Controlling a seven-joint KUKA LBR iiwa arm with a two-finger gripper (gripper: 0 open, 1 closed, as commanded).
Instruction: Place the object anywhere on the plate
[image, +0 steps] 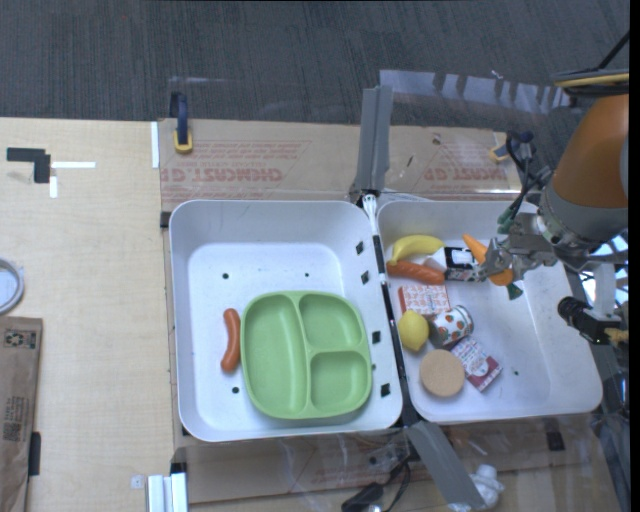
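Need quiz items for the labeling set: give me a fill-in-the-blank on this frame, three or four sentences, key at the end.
1. The green plate lies in the ____ bin.
2. The sausage lies in the left bin, to the ____ of the plate.
3. The banana lies in the ____ bin, by the carrot.
4. The plate has ____ compartments.

Missing words: left; left; right; three
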